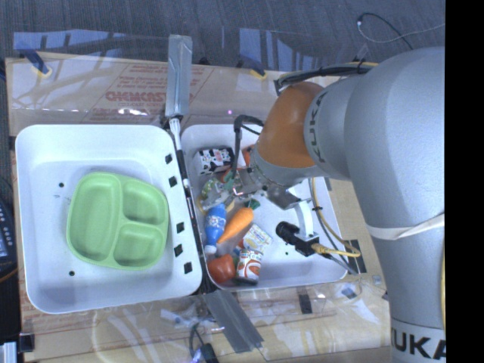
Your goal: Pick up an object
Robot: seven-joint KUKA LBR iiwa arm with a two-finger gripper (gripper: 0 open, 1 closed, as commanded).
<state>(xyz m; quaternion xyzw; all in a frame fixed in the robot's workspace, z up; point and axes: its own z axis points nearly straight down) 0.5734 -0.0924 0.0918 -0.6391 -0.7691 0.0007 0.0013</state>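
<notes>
Jaws (pixel 240 181) low in the right bin (pixel 333 267), over the clutter; whether spread or pinching, cannot tell, so no pick confirmed and lift remains. Just below the jaws: smooth tapered orange carrot (pixel 239 223), blue-capped bottle (pixel 215 224), glossy printed carton (pixel 249 265); far left, moulded green compartment tray (pixel 116 219).
</notes>
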